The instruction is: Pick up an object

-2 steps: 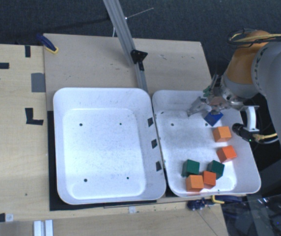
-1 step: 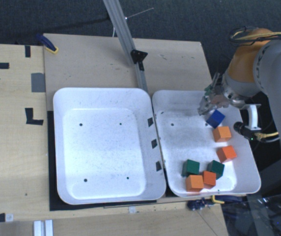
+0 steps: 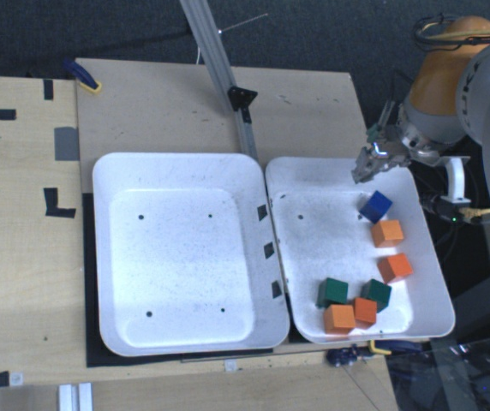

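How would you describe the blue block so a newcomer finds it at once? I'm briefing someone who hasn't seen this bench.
Look at the right-hand white bin, the one holding all the small blocks. Near its upper right corner, just below the arm's pincer, lies the blue block. It is the only blue one; the blocks below it are orange or dark green.
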Robot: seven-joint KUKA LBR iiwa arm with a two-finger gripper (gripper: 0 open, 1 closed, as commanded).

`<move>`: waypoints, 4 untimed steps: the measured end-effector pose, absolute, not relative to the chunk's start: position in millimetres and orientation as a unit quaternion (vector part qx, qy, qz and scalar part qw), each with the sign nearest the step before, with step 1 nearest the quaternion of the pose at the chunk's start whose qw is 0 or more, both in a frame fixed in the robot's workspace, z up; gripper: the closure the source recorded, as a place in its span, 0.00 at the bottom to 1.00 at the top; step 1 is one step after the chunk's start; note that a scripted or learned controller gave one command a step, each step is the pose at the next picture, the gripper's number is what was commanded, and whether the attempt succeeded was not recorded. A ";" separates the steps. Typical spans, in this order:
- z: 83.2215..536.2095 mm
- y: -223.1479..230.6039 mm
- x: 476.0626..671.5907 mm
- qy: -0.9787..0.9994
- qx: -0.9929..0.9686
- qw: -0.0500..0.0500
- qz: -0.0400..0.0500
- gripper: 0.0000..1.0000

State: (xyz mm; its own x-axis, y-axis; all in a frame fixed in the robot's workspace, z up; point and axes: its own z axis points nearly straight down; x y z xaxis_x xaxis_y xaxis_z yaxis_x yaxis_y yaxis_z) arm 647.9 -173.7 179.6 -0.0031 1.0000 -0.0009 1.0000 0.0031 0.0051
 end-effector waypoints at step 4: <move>220.1 -17.7 604.0 0.710 0.704 -0.002 0.000 1.00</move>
